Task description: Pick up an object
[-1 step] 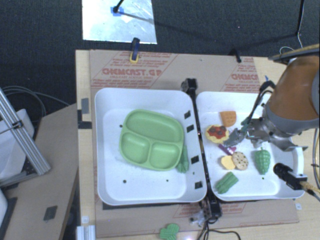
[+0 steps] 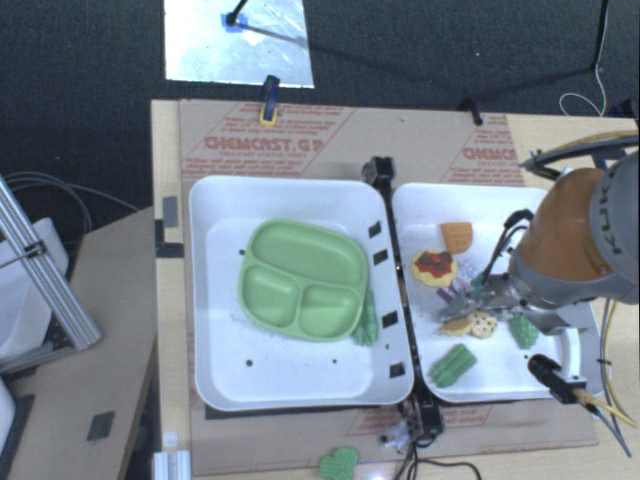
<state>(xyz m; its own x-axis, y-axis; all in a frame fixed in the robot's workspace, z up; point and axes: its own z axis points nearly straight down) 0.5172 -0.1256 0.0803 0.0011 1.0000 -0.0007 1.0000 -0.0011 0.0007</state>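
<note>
Counter (image 2: 330,133) carries two white bins side by side. Left bin (image 2: 215,268) holds a green tray (image 2: 303,280) with three compartments, lying near the bin's middle, tilted a bit against the bin's sides. A small green piece (image 2: 366,320) sits just beside the tray's right corner, close to the bin's right wall.

Arm (image 2: 575,243) comes in over the right bin (image 2: 420,208), covering its right side. Claw (image 2: 482,290) is down among the items in the bin's middle. Can't tell whether it's apart or together, and nothing is visibly clamped in it.

Right bin items, all small:
- orange block (image 2: 457,236) toward the far edge
- pizza slice (image 2: 434,267) just nearer than it, red on top
- purple piece (image 2: 458,292) right at the claw
- cookie (image 2: 484,325) and a yellowish piece (image 2: 458,325) touching, just below the claw
- green veg (image 2: 452,364) near the front edge
- another green bit (image 2: 524,330) by the arm

One more green toy (image 2: 339,463) lies on the counter's front edge, outside both bins.
</note>
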